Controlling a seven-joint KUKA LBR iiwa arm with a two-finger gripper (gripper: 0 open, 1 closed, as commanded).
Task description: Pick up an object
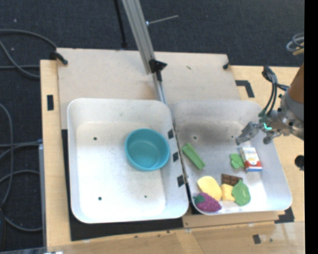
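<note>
The pincer [257, 133] hung over the right bin [212, 112] near its right edge, its fingers spread apart with nothing between them, just above a small red-and-white box [251, 159] and a green piece [236, 160] touching the box's left side. Along that bin's front edge crowded a yellow piece [209, 186], a purple grape bunch [207, 201], a brown block [230, 180] and a green lump [242, 193], while a green stick [193, 156] lay nearer the left wall, leaving the bin's back half bare. The left bin [95, 115] carried a teal bowl [147, 149] toward its right edge, with open floor around it.
</note>
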